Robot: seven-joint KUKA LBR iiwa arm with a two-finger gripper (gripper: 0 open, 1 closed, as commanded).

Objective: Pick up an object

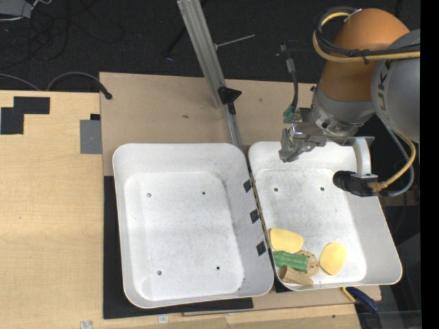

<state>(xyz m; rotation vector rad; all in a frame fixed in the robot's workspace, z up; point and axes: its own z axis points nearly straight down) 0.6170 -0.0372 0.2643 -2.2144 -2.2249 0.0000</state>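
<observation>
Several small objects lie in the near corner of the right bin [363, 218]: a yellow oval piece [286, 240], a rounder yellow piece [333, 258], a green piece [291, 260] and a tan piece [296, 275] beneath it. My gripper [291, 147] hangs over the far left part of the right bin, well above and behind the objects. Nothing shows between its fingers. The view from above does not reveal how far apart the fingers stand.
The left bin [137, 177] sits beside the right one, with black clips [254, 214] along the shared edge. A slanted metal rail [206, 57] rises behind the bins. A black hose fitting [350, 181] juts from the wrist over the right bin.
</observation>
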